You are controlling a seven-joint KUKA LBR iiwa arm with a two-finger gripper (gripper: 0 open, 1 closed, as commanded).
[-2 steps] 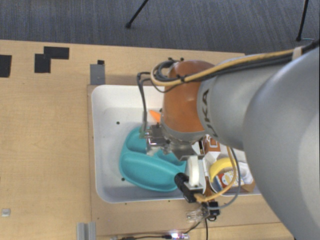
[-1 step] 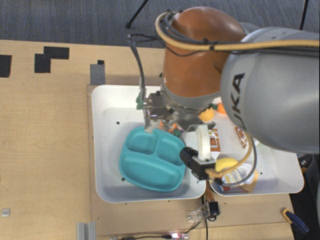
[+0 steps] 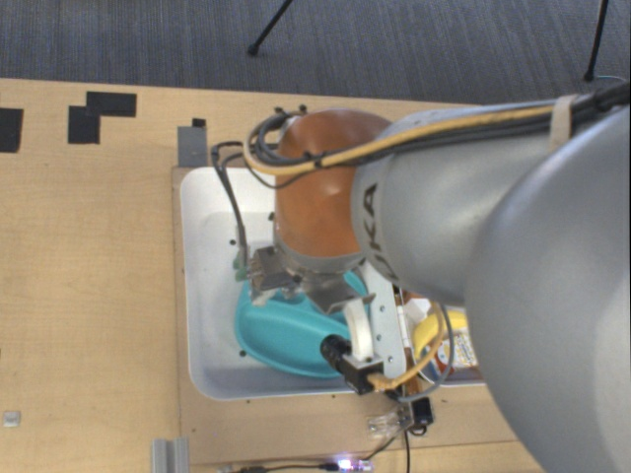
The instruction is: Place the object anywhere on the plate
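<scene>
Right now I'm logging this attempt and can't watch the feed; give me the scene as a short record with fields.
arm: grey, with an orange band, reaching in from the right, low over the left bin
gripper: over the plate, hidden under the wrist
plate: teal, inside the left bin, partly covered by the arm
left bin: white, holds the plate
object to place: hidden by the arm, cannot tell where it is
other items: yellow thing at the right, beside the wrist
task state: cannot tell from this view
</scene>
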